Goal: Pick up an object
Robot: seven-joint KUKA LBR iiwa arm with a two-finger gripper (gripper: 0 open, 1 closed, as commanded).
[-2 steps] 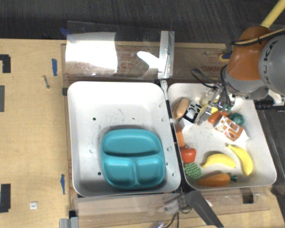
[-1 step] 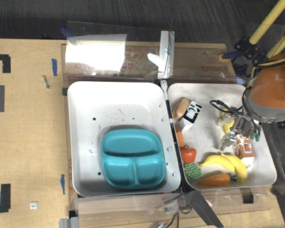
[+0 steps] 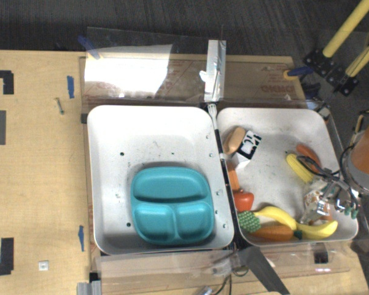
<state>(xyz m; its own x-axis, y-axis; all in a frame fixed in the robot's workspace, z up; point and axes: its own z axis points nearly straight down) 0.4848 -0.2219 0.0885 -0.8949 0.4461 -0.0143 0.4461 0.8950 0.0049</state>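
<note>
Two white bins lie side by side under me, and my task, to pick up an object, is by my judgement only at its beginning. My gripper [image 3: 325,198] hangs low over the right side of the right bin [image 3: 276,118], with wires and small parts around it, and I cannot tell how it is set, because this part is too small and confused to read. I see nothing that is clearly held. The objects I could take are all in the right bin: a yellow banana [image 3: 298,166] just beside my gripper on its left, a second banana [image 3: 295,221] along the near wall, an orange carrot [image 3: 275,232] touching it, a green piece [image 3: 248,221], a red tomato [image 3: 243,200], and a tan bread roll [image 3: 234,140] next to a black and white card [image 3: 250,145] further away. The left bin [image 3: 110,128] has a teal divided plate [image 3: 171,204]. What is left is the whole grasp and the lift. The things along the near wall are crowded and touch each other, so I think the wall and the neighbours can block a clean grasp there.
</note>
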